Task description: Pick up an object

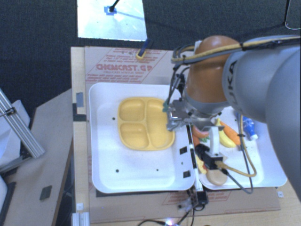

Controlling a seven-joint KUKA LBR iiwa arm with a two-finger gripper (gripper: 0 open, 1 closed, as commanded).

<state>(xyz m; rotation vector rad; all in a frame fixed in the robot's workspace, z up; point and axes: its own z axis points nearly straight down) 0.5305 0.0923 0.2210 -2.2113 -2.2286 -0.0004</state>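
Two shallow white bins sit side by side on the counter point(80, 126), w/ a sheet of printed cardboard point(123, 66) under them.

Left bin point(136, 173): holds one yellow divided tray point(143, 124), 3 compartments, lying flat toward the far-right part of the bin. Compartments look bare. Rest of bin floor is plain white w/ a few small dark dots.

Right bin point(275, 171): mostly covered by the arm point(244, 74). What shows: a yellow banana-shaped piece point(229, 138), an orange carrot-like piece point(227, 129) just beside it, a blue-and-white item point(249, 128) further right, a round tan piece point(217, 177) at the near edge, plus a bit of orange/red point(201, 132) near the divide between bins. They're bunched close together; can't tell which touch.

Gripper point(172, 121): hangs at the tray's right edge, about over the seam betw the bins. Fingers are hidden under wrist and cabling, so can't tell if spread or pressed together, and nothing visible betw them. A white-and-black part point(214, 149) w/ a looping cable point(242, 171) hangs over the right bin's items.

Far left: a shiny square plate point(112, 13) on dark carpet.
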